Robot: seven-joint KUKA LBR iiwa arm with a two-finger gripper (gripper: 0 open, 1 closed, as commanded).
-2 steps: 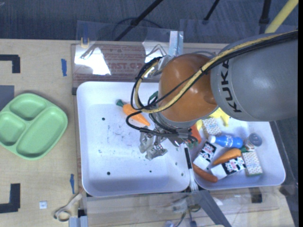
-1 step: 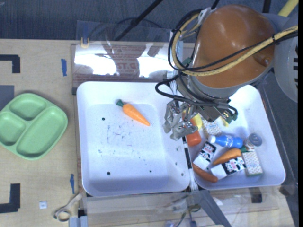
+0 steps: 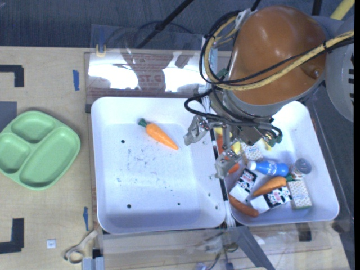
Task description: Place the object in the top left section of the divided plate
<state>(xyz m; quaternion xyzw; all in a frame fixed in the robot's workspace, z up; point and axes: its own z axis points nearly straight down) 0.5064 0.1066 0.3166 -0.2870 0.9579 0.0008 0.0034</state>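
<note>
Green plate out left, carrot in the left bin, arm over the right bin.

Far left on the bench, divided plate (image 3: pixel 38 149), its top left section bare. Next, left bin (image 3: pixel 112 207) with a toy carrot (image 3: pixel 159 134) lying near its upper middle, green top pointing up-left. Then the gripper (image 3: pixel 225 151) low over the right bin (image 3: pixel 323 198), just above cartons, a blue bottle (image 3: pixel 270 167) and another carrot (image 3: pixel 269 185). Claw state: cannot tell.

Orange toy carrot (image 3: pixel 159 134) lies diagonally in left bin (image 3: pixel 112 207); green divided plate (image 3: pixel 37 149) on bench.
</note>
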